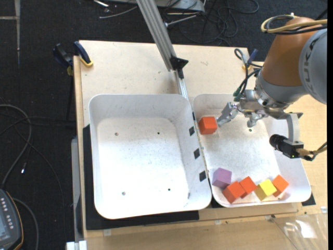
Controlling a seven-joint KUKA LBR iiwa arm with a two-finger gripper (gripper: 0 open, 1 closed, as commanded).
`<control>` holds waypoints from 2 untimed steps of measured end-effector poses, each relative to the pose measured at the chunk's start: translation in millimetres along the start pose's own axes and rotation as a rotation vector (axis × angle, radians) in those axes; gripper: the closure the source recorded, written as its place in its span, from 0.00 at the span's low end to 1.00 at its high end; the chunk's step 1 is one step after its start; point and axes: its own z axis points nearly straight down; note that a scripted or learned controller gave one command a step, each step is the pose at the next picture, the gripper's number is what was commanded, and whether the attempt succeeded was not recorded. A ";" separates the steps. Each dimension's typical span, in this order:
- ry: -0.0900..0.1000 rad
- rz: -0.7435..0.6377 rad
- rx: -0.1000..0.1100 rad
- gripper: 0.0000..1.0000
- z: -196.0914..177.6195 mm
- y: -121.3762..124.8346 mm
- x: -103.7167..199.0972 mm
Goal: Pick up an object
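I read this as the approach step, nothing picked yet: the gripper [240, 114] sits over the upper part of the right bin [260, 150], fingers spread apart, one finger [227, 113] pointing toward the orange-red cube [208, 125] and the other finger [253, 120] well to its right. Nothing sits between the fingers. That cube looks like the nearest candidate; it lies alone near the bin's upper left, close to the wall shared with the left bin [140, 155], just beside the near fingertip but not straddled. Next move, as I judge it: shift the claw left so both fingers bracket the cube, drop, then close. The bin wall beside the cube leaves little room for the far finger, so a nudge rather than a grasp is a risk. Other stuff: a purple cube [222, 177], a red-orange block [235, 190], another orange block [248, 184], a yellow cube [267, 188] and an orange cube [280, 184] clustered along the near rim, well apart from the claw. A metal rail [156, 27] slants in above the bins, not in the way.
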 end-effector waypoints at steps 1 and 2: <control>0.004 0.003 0.016 0.00 36.7 -85.3 -14.8; 0.005 -0.010 0.005 0.00 21.5 -80.1 31.9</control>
